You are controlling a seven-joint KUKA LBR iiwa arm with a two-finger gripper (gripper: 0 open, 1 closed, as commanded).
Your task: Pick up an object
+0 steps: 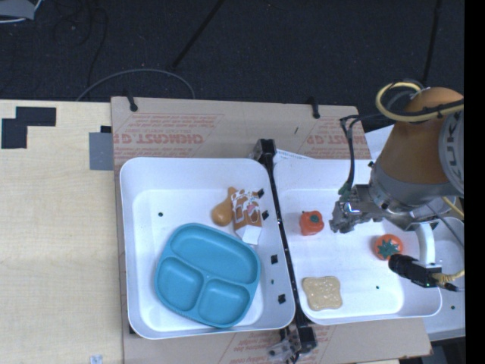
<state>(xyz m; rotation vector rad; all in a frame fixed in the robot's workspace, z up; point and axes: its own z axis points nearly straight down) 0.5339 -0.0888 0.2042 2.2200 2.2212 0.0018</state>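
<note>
In the right bin (356, 309), my gripper (342, 220) hangs low just to the right of a small red-orange pepper-like toy (311, 221), apart from it. A red tomato-like toy with a green top (387, 246) lies further right, below the arm. A beige slice of toast (322, 292) rests near the bin's front edge. The left bin (140, 203) holds a blue divided plate (207, 273) and a brown and white gingerbread-like toy (239, 208) at its back right.
A black divider strip (276, 233) runs between the two bins. The bins sit on a cardboard sheet (220, 131) on a pale wooden bench (53, 233). Free floor shows in the middle of the right bin.
</note>
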